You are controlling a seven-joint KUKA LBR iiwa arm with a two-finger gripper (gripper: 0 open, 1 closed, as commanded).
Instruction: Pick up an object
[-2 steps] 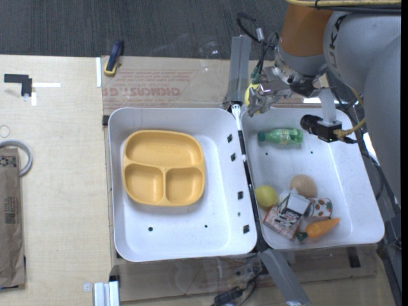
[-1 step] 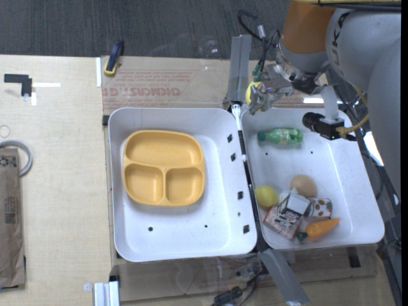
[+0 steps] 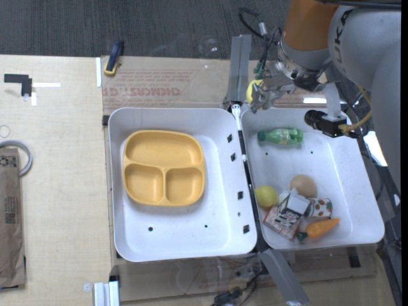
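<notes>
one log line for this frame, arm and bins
arm: gripper above far rim of right bin | held: nothing seen | right bin: bottle, lemon, carrot | left bin: yellow tray

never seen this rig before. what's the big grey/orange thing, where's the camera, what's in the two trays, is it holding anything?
The grey and orange thing is a robot arm, reaching in from the right of the picture. The single camera is fixed above the bench and looks down at a slant.

At the arm's tip is its claw, hanging over the far edge of the right bin. I see nothing between its fingers, though that spot is small and cluttered.

The left bin holds a yellow divided plate.

The right bin holds a green bottle lying on its side near the far end. Clustered at the near end are a yellow lemon-like ball, a tan rounded item, a small printed carton and an orange carrot-shaped toy.

The job is to pick up one object; none has been lifted yet.
</notes>
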